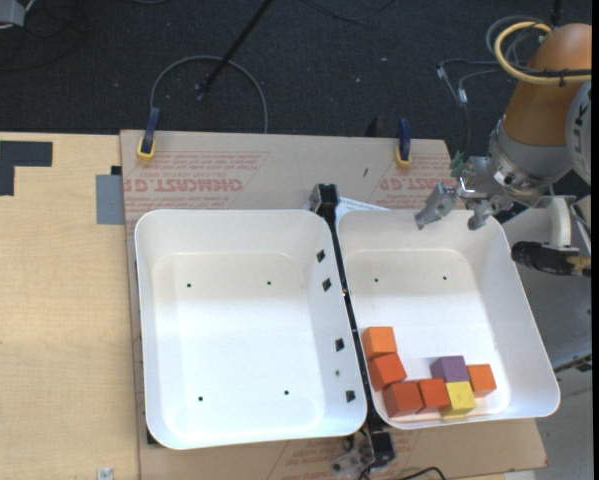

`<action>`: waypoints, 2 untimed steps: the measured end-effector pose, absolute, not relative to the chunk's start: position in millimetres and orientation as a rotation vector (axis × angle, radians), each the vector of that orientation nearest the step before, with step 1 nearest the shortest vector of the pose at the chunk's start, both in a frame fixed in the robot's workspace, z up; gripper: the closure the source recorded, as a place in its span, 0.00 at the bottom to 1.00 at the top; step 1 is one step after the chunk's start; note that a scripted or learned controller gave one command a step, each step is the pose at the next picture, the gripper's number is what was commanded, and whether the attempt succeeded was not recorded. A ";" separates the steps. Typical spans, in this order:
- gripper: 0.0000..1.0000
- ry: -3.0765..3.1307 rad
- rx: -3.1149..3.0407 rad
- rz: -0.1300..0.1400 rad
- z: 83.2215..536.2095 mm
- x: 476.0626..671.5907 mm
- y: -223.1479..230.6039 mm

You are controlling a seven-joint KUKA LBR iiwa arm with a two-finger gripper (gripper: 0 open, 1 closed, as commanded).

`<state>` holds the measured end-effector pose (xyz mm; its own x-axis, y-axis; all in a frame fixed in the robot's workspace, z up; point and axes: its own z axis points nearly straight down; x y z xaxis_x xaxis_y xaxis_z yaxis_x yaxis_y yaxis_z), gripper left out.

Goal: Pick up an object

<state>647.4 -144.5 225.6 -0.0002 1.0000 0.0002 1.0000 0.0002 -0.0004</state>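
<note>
- Over the far right corner of the right bin, the end effector hangs with its fingers spread wide, nothing between them.
- Blocks sit well apart from it, clustered at the bin's near edge, toward the viewer: orange block nearest the end effector, more orange ones behind it, a purple block and a yellow block further off.
- Judgement: small rigid cubes, likely light, flat faces, not fragile; grip should hold on opposite faces.
- Best pick looks like the orange block nearest the end effector: top of the column, free faces on three sides. The rest are packed touching, so fingers may jam.
- Left bin, further away beyond the divider, holds nothing; both bins rest on the worktop.
</note>
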 end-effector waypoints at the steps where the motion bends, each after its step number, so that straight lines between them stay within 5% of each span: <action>1: 0.00 -2.220 -2.218 0.005 166.4 654.7 -143.1; 2: 0.00 -2.219 -2.217 0.006 102.8 654.2 -143.7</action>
<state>654.2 -143.7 102.8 -0.0005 1.0000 0.0009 1.0000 0.0005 -0.0060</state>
